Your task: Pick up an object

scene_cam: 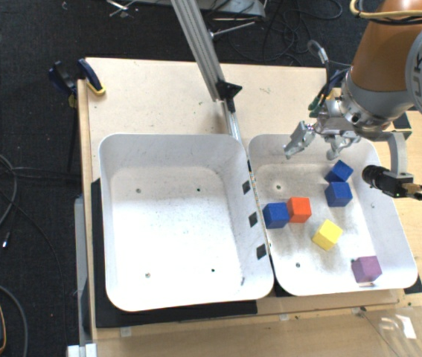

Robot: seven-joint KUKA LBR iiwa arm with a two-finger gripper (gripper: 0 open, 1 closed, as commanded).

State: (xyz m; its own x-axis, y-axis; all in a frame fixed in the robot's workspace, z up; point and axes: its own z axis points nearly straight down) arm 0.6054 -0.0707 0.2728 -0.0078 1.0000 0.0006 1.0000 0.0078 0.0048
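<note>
Blocks all sit in the right bin (400, 233): two blue cubes (339, 172) (338, 193) touching near the back right, a third blue cube (275, 215) hard against an orange cube (299, 209) mid-bin, a yellow cube (328, 234) near them, a purple cube (366, 268) alone by the front rim. Left bin (106, 162) has no blocks. Gripper (316, 141) hangs above the right bin's back edge, fingers spread apart with nothing between them, not over any block.

Risks, as judged from this layout:
- Paired cubes: a finger likely lands on the neighbour or wedges in the seam, pushing both instead of closing on one.
- Rear blue pair is close to the bin wall; finger may clip the rim on descent.
- Yellow cube is rotated; misaligned closing would spin it out.
- Purple is the cleanest target, but near the front rim.
</note>
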